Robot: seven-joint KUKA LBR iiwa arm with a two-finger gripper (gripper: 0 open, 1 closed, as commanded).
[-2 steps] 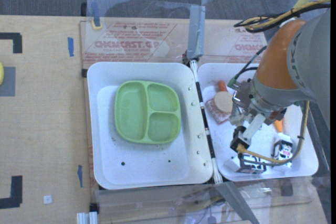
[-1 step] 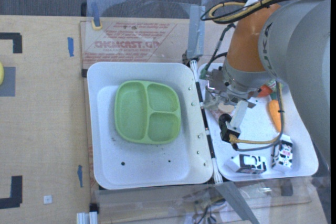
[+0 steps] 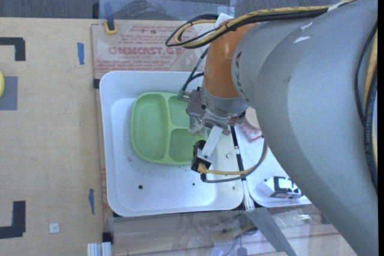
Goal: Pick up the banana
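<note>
Inside white bin (image 3: 120, 189): glossy green sectioned tray (image 3: 153, 129).

A robotics lab: taped wooden bench (image 3: 48, 129), white bin (image 3: 157, 190), grey arm (image 3: 312, 99).

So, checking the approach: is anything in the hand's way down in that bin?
Cannot tell: the hand hangs over the light green divided plastic plate in the shallow white bin, and its own wrist hides what lies beneath.

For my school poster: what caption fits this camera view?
Grey robot arm reaches over a green divided plate lying in a white bin.
</note>
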